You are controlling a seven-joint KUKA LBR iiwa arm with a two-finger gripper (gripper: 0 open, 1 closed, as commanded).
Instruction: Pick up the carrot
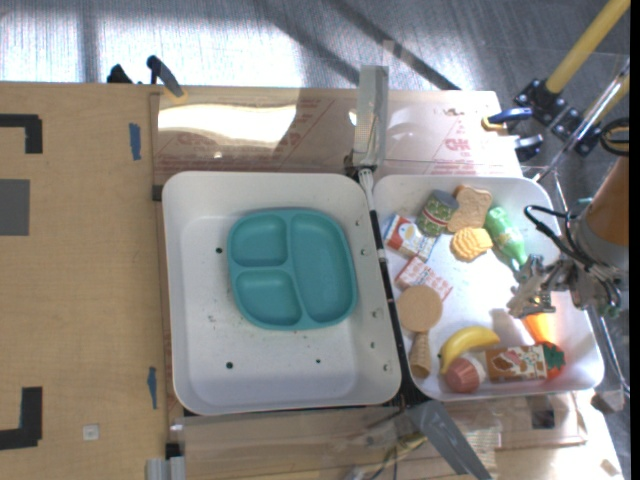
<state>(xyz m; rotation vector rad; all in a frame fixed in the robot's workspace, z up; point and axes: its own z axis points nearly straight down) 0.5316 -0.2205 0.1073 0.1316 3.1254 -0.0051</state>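
The carrot (541,326) is a small bright orange piece lying near the right wall of the right bin (590,368), with a green bit at its lower end by the juice box. My gripper (535,296) hangs directly over the carrot's upper end, reaching in from the right edge, and it hides part of the carrot. Its grey metal parts blur together from this angle. I cannot make out whether the carrot is touched or just beneath it.
The right bin also holds a green bottle (506,236), biscuits (471,206), a can (437,213), small cartons (404,236), an ice cream cone (421,320), a banana (468,341), a red fruit (462,374) and a juice box (516,364). A teal divided plate (293,268) lies in the left bin (190,298).
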